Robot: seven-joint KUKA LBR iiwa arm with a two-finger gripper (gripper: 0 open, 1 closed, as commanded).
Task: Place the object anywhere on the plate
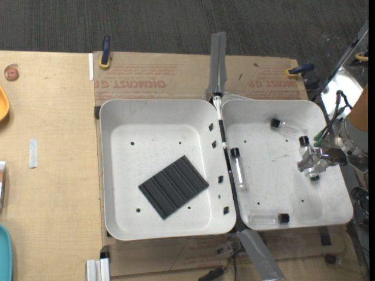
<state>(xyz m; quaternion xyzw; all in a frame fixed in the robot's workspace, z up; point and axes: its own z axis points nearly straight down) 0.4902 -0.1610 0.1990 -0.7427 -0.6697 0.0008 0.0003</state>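
Clear black-capped tubes (pixel 237 167) lie in the right bin (pixel 334 215); the gripper (pixel 310 164) hovers there, finger state unclear.

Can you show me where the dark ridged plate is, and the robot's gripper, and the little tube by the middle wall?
Dark ridged plate (pixel 173 187), camera view, its middle.
Gripper (pixel 310 167), camera view, its tip.
Clear tube (pixel 237 167), camera view, its body.

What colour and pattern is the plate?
Dark grey with ribbed stripes, the plate in the camera view.

You've got two clamps on the cardboard up top, a blue one (pixel 105 44) upper left and another (pixel 300 70) upper right, plus an orange thing (pixel 3 105) at the far-left edge.
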